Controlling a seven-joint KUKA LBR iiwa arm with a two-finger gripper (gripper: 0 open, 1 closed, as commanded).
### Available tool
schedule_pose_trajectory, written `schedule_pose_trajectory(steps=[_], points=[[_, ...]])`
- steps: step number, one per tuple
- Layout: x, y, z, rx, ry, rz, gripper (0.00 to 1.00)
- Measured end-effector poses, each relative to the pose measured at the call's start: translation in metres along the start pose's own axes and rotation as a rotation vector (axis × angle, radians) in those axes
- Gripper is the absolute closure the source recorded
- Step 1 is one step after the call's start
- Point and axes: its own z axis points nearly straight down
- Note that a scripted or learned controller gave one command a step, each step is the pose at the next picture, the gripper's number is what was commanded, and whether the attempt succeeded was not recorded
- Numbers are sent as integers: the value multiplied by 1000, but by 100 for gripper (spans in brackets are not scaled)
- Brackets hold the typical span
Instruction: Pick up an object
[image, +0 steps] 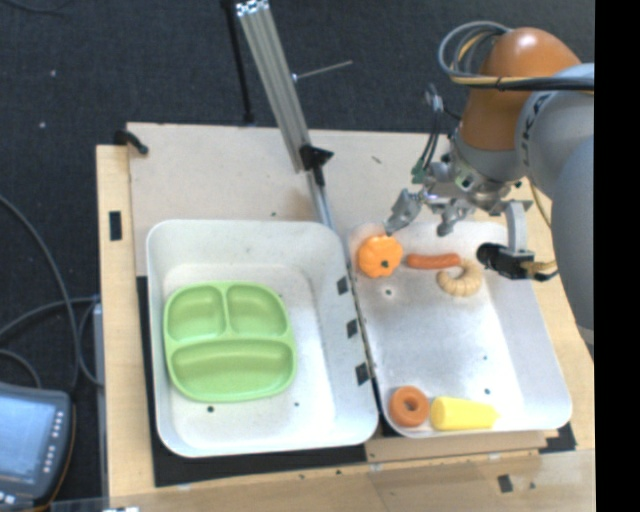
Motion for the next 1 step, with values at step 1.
schedule_pose_trajectory(steps=[1], points=[[-64,-59,66,8,1,13,0]])
